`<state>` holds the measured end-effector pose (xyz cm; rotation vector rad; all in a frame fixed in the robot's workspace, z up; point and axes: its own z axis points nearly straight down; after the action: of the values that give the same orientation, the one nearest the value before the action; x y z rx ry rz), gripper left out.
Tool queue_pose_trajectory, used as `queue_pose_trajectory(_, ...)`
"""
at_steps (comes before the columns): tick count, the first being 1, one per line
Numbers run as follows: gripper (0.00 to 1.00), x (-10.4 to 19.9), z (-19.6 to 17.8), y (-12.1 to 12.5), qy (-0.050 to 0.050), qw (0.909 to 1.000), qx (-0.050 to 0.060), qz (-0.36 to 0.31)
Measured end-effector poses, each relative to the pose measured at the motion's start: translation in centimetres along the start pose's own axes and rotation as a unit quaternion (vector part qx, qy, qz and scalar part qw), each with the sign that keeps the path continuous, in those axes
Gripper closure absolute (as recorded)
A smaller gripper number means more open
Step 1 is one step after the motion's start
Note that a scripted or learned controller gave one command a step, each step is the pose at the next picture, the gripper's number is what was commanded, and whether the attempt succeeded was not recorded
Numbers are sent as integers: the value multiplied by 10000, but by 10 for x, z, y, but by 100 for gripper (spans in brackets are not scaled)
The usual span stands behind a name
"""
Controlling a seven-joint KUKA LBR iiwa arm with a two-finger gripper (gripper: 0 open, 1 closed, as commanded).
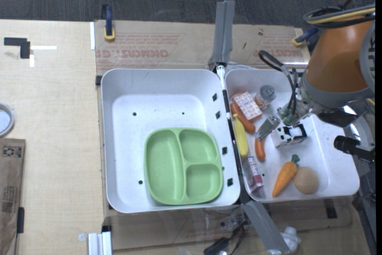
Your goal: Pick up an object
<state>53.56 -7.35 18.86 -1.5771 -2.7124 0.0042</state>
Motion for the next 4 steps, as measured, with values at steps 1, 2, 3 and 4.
queue_pose_trajectory(1,0,-29,61,-14,-17,9939,-22,-1099)
queue_pose_trajectory(2,0,-84,-88,4,-4,9847,-11,-1743)
queue_pose_trajectory(3,0,-55,37,35,-3,9652,-9,-2617)
queue_pose_trajectory(4,0,-46,91,31,-74,9548,-52,-2973)
